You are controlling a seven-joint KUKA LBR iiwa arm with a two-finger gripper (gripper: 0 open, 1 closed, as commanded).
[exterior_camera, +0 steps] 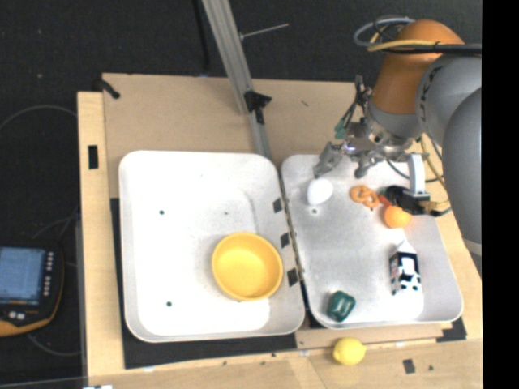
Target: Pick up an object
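Nearest the lens, a yellow lemon (349, 351) is seen on the surface (178, 112), outside both bins and well apart from the end effector (345, 159).

The thing judged likeliest to be picked is the white egg-shaped object (319, 190). It lies in the bin beneath the end effector (442, 286), just under the finger that points toward the neighbouring bin (146, 217), and close to the wall shared by the two. The end effector's fingers are spread, and nothing is held between them.

Several failures can be expected. The egg is not centred between the fingers, so a straight descent would probably set one finger on top of it or beside it, and it would be pushed rather than gripped. Its rounded body could also slip out as the fingers close. With the wall so near, the outer finger might be blocked by the rim.

The egg is seen as plain white, smooth and rounded, with no flat face or edge to grip.

Further out, a small orange piece (363, 194) lies just beyond the other finger and could be caught by mistake. An orange ball (396, 216) lies past it. A black-and-white carton (404, 272) and a green object (340, 304) lie well apart from the end effector, at the far end of the same bin. A yellow bowl (246, 266) sits in the neighbouring bin.
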